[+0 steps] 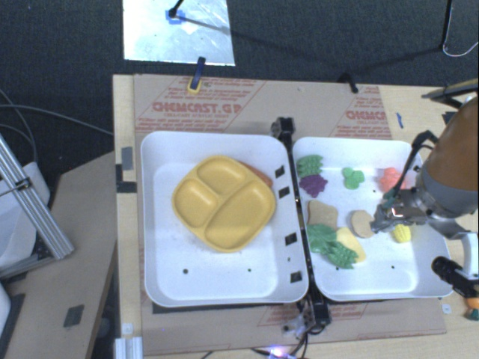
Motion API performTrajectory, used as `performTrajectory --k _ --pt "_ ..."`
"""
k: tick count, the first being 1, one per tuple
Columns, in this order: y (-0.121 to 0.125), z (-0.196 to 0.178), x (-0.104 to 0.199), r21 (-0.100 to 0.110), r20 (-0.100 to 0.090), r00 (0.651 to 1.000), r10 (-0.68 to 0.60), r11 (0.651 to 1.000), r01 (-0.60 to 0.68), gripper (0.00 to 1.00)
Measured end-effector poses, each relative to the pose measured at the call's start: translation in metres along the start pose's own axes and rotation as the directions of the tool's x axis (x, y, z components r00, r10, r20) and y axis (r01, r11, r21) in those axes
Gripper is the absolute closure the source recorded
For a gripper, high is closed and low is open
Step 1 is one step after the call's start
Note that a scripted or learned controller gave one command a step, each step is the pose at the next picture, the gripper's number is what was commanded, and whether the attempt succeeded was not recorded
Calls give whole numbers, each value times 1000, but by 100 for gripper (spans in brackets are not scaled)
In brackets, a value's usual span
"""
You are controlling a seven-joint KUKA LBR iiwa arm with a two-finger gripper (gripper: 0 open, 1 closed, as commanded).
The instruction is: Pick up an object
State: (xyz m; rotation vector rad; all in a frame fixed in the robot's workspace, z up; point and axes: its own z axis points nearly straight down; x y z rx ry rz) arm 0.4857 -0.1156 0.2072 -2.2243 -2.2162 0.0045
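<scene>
My gripper (383, 221) hangs low in the right bin (374, 279), just right of a tan round piece (361, 223) and left of a yellow corn piece (403, 234). Whether anything sits between its fingers is hidden by the wrist. Toy foods lie around it: a green leafy piece (310, 163), purple grapes (313, 183), a small green piece (352, 176), a pink-orange piece (389, 178), a tan slice (322, 214), a pale yellow piece (350, 243) and a dark green leafy piece (330, 244).
The left bin (161, 275) holds a yellow three-part plate (223, 203) with something reddish peeking out behind it. A black divider with clips (296, 200) runs between the bins. The grey and orange arm (453, 170) covers the right bin's right side.
</scene>
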Motion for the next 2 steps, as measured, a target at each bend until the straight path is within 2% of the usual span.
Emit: performTrajectory --k 1,2 --pt "62 17 62 -8 0 1000 -14 1000 14 100" --pt "11 -49 57 -9 -1 1000 -4 1000 4 100"
